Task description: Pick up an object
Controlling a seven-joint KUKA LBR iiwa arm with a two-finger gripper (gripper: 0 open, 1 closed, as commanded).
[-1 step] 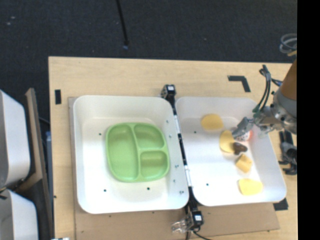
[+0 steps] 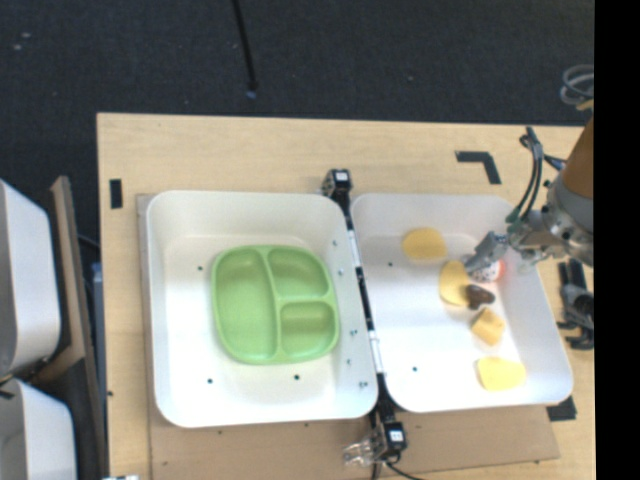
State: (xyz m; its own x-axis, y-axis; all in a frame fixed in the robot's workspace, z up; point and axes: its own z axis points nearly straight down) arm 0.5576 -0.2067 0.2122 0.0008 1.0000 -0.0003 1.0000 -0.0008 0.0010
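The right bin (image 2: 420, 368) holds several yellow food pieces: a round one (image 2: 424, 244) at the back, one (image 2: 455, 283) in the middle, a small wedge (image 2: 488, 326) and a flat piece (image 2: 500, 373) near the front. A small dark brown item (image 2: 481, 295) lies against the middle yellow piece. My gripper (image 2: 490, 258) reaches in from the right, low over the bin, just above the middle yellow piece and the brown item. Something small, red and white (image 2: 497, 267), shows at its tip; I cannot tell whether it is held.
The left bin (image 2: 170, 258) holds a green divided plate (image 2: 272, 303) at its centre. A ridge with black clips (image 2: 358, 288) separates the two bins. The arm's body (image 2: 570, 203) and cables hang over the right bin's far right edge.
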